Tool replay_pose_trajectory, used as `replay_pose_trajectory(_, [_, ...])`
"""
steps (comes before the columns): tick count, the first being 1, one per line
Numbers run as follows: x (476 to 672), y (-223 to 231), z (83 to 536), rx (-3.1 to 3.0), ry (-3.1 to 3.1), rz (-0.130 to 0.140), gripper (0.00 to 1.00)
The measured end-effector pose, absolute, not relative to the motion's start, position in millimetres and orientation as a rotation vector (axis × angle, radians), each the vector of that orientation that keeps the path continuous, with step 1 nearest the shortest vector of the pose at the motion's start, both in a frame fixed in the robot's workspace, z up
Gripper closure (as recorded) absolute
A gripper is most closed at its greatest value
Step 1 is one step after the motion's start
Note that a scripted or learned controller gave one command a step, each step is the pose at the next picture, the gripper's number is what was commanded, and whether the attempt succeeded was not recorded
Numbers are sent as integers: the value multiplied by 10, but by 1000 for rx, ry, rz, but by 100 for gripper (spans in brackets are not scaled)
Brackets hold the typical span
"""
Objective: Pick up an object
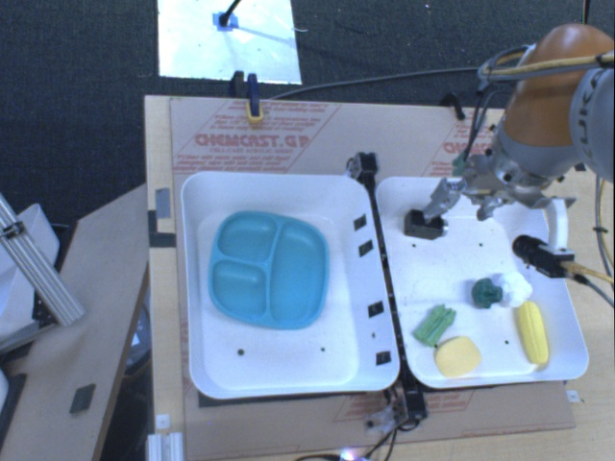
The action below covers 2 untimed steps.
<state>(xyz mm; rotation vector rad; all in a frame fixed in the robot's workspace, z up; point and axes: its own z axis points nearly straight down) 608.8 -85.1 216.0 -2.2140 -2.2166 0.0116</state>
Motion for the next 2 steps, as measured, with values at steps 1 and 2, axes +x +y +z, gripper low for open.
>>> replay_pose_trajectory(1, [6114, -849, 2233, -2218, -2226, -1, 0])
replay_pose_trajectory(2, [6209, -873, 1684, -2219, -2222, 2, 0])
